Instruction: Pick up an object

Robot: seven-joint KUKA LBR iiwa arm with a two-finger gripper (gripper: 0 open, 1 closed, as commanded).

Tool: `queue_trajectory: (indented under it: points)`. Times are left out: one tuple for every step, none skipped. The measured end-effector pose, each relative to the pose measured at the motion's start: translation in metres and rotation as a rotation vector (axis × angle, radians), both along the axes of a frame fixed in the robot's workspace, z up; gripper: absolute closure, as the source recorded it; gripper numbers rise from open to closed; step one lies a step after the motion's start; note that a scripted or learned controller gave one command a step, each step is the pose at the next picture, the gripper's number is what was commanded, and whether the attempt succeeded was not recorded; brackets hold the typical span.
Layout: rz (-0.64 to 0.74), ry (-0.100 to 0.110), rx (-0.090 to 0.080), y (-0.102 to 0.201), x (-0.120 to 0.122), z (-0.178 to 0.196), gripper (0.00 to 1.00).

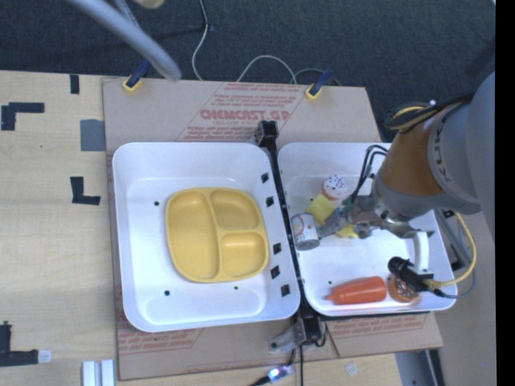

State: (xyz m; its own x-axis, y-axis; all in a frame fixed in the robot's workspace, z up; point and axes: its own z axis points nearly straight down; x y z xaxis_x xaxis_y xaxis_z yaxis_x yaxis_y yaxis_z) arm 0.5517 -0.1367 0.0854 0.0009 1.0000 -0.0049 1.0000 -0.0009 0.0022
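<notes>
- Bins sit side by side on a brown cardboard sheet (241, 115); the left bin (133, 215) lies well to the gripper's left, across the black divider (278, 207).
- A yellow divided plate (216, 233) rests flat in the middle of the left bin, well apart from the gripper.
- In the right bin (366, 264), a small silver-and-white object (306, 233) lies just left of the gripper's tip, close to the divider.
- A yellow object (322, 208) sits touching or nearly touching the gripper, up and to its left; a second yellow bit (348, 232) shows just under it.
- A small white cup with a speckled top (335, 186) stands above the gripper.
- The gripper (334, 225) reaches low into the right bin; its tip is dark and blurred, so its finger spread cannot be told, and perhaps it touches the yellow object.
- An orange carrot (358, 291) lies below the gripper near the bin's front wall, with a brown round thing (404, 289) at its right end.
</notes>
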Motion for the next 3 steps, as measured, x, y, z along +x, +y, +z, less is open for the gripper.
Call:
queue_trajectory:
  points:
    - [0.002, 0.0, 0.0, 0.001, 0.0, 0.01, 1.0]
    - [0.001, 0.0, 0.004, -0.008, -0.003, 0.061, 1.0]
    - [0.001, -0.001, 0.004, -0.013, -0.009, 0.108, 1.0]
